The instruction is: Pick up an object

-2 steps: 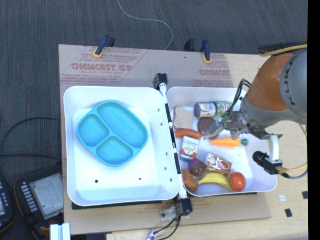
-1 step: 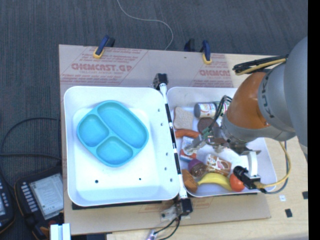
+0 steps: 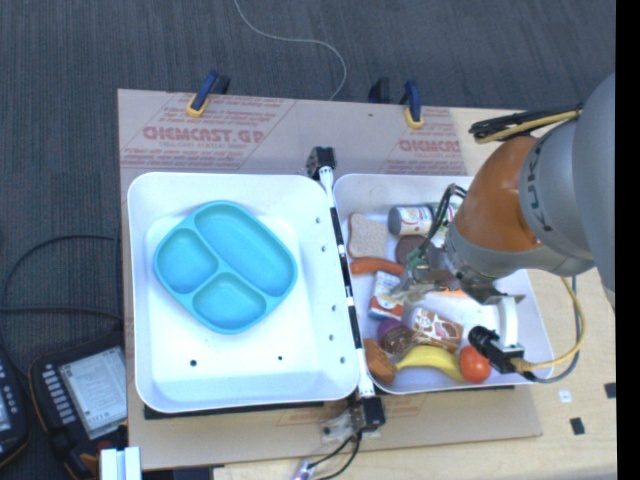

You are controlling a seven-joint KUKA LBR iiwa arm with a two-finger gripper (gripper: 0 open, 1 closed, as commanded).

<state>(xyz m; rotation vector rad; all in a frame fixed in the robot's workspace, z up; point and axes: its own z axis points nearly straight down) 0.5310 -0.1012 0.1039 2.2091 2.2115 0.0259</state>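
The right bin [image 3: 535, 340] holds a jumble of toy food. A yellow banana [image 3: 430, 356] and a red tomato [image 3: 476, 366] lie at its front. A tin can [image 3: 410, 218] and a slice of bread [image 3: 367, 236] sit at the back left, with an orange sausage-like piece [image 3: 374, 265] just in front of the bread. A printed packet [image 3: 436, 324] lies in the middle. My gripper [image 3: 412, 284] hangs low over the bin's middle, above the clutter between the orange piece and the packet. The orange-banded wrist [image 3: 500, 208] hides the bin's back right part.
The left bin [image 3: 160, 368] carries a blue divided plate [image 3: 225, 265]. A hinge bar [image 3: 340, 258] runs between the two bins. Blue clamps [image 3: 205, 90] [image 3: 411, 103] hold the board at the back. A black cable [image 3: 530, 365] loops at the right bin's front corner.
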